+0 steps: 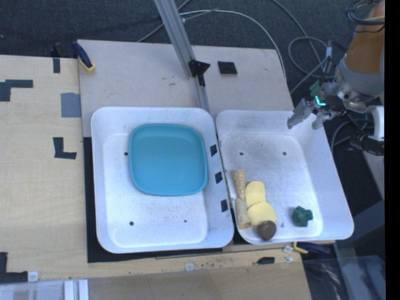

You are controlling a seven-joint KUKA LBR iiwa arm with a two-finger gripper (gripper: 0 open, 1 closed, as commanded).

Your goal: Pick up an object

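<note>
The gripper (307,115) hangs over the right bin's (281,136) two o'clock corner, its fingers spread apart with nothing between them. Down at six o'clock in that bin lie a pale cone (240,183), two yellow lumps (255,203), a brown ball (267,230) and a green blob (302,215), all too blurred to name. A blue plate (167,159) fills the left bin (112,230).

One fixed camera looks down at a slant from above on both bins (100,167).
</note>
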